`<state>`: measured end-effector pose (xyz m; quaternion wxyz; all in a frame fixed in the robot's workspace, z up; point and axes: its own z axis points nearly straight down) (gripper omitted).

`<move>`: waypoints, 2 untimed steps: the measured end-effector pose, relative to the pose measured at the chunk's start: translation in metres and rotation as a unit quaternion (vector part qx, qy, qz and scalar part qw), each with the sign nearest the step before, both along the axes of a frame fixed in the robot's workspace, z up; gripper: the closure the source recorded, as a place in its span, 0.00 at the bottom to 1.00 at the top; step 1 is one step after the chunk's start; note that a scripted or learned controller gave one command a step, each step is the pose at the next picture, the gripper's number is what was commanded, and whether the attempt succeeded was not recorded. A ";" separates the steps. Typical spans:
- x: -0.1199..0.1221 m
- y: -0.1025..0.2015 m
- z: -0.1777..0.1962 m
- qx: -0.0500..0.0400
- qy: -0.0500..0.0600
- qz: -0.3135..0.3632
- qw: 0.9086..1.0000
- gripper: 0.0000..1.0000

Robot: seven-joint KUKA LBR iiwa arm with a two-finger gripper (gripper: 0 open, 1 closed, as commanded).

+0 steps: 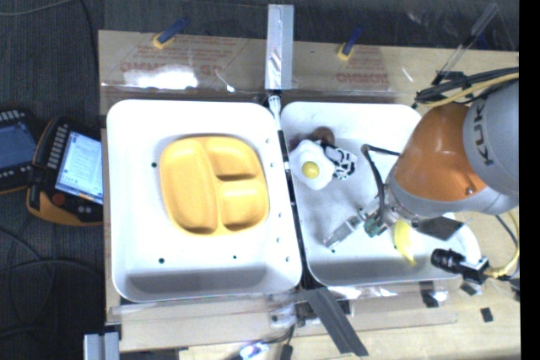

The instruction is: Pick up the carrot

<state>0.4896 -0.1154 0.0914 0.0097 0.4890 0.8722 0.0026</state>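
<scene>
Both shallow white plastic bins (135,265) look smooth, slightly glossy. The yellow divided plastic tray (215,184) is matt-ish; the arm's orange band (439,156) has a shiny shell. Dark carpet floor (51,21) looks rough.

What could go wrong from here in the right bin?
The gripper sits over bare floor of the right bin, apart from every item: it may close on nothing. A yellow item lies tight against the arm and could get shoved. The toy egg nearby could be grabbed instead.

You see a yellow divided tray (214,184) in the left bin (135,265); a fried-egg toy (310,167) lies in the right bin (337,265).
</scene>
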 end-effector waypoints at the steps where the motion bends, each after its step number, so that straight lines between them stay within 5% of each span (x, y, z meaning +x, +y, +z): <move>1: 0.000 -0.013 0.000 -0.001 0.002 0.144 0.990 0.00; 2: 0.001 0.007 0.000 -0.008 0.000 0.301 0.954 0.00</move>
